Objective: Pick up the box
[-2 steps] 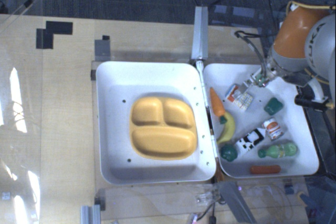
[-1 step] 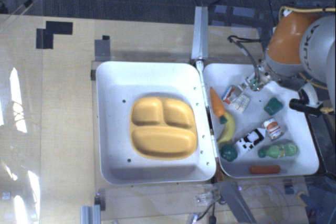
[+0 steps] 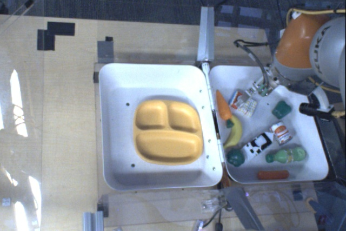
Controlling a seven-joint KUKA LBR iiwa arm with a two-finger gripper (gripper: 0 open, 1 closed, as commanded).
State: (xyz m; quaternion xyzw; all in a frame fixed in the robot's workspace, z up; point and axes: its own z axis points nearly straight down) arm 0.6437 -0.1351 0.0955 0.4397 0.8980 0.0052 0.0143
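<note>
Red sausage (image 3: 272,175) lies at right bin (image 3: 319,170) front edge. Box (image 3: 243,102) sits upper left in that bin, beside carrot (image 3: 223,106). Tool (image 3: 263,86) hovers just right of box; finger state unclear. Best approach: centre over box, descend straight, avoid carrot.

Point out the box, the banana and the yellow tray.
box (image 3: 241,103): camera view, its printed top face.
banana (image 3: 234,133): camera view, middle of its curve.
yellow tray (image 3: 167,131): camera view, its central ridge.

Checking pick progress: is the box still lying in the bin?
Yes: the box lies flat in the right bin, the gripper right beside it.
</note>
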